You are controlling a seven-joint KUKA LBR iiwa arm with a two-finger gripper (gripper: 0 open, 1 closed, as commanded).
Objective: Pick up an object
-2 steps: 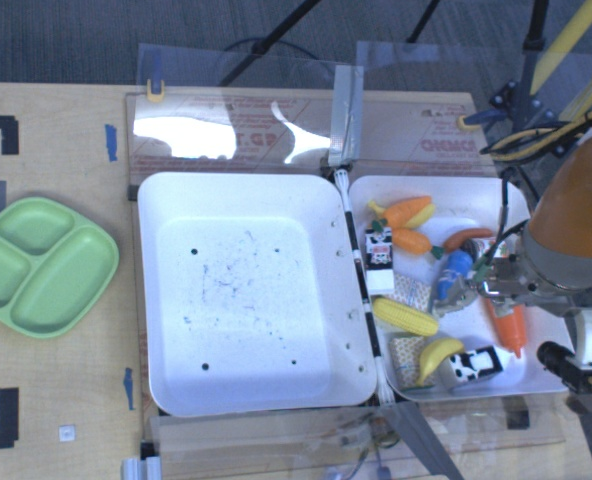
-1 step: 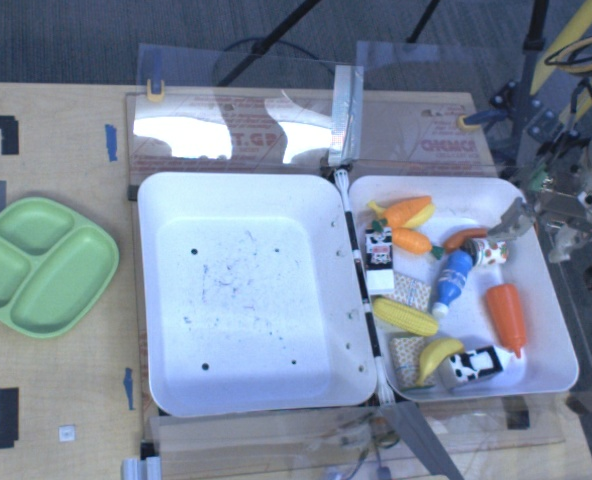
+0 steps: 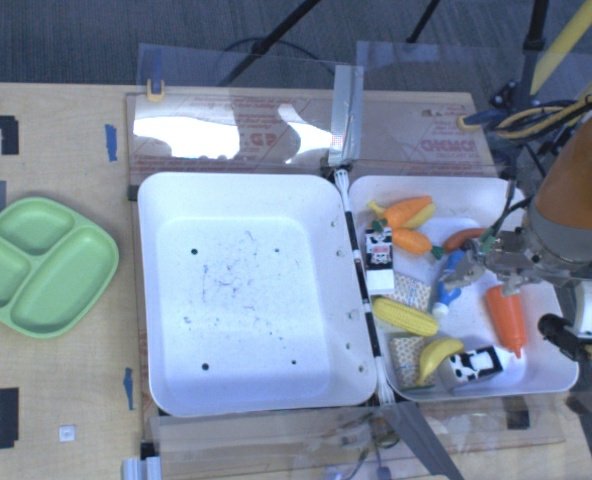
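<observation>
Green tray [image 3: 46,265] far left of the right bin [image 3: 551,373], left bin [image 3: 241,288] beside it, in the right bin corn [image 3: 404,316], banana [image 3: 434,356], carrots [image 3: 408,212], my gripper [image 3: 473,265] over its middle, grip state I cannot tell.

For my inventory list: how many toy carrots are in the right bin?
3: two carrots near the far left corner, one carrot toward the right side. The gripper may hide others.
</observation>
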